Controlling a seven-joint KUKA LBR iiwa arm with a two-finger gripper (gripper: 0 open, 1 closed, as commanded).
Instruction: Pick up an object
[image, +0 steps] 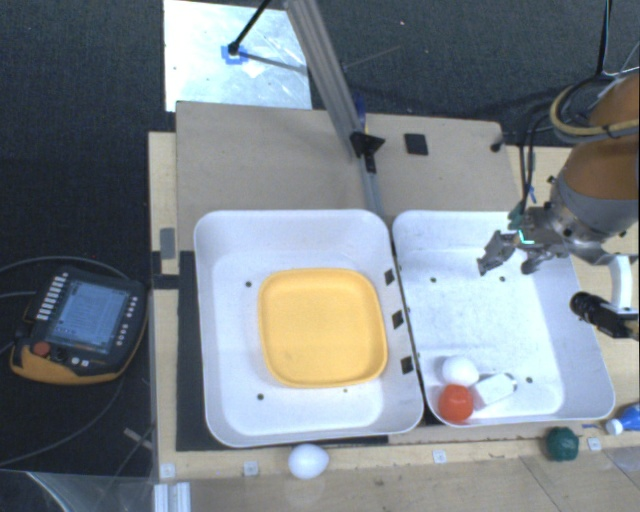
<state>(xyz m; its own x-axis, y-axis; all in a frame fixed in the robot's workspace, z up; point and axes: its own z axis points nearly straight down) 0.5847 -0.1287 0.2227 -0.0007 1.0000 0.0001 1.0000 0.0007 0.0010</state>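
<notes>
My gripper (512, 259) hangs over the upper part of the right bin (480, 320), its two grey fingers spread apart with nothing between them. At the near edge of that bin lie a white ball (460, 370), a red ball (457, 402) and a small white block (496, 389), well below the gripper. A yellow square plate (323, 326) lies in the middle of the left bin (225, 300).
A white egg-shaped object (308, 461) and a dark green ball (561, 443) lie on the bench in front of the bins. A teach pendant (78, 322) sits at the left. A grey pole (335, 75) slants down to the bins' back edge.
</notes>
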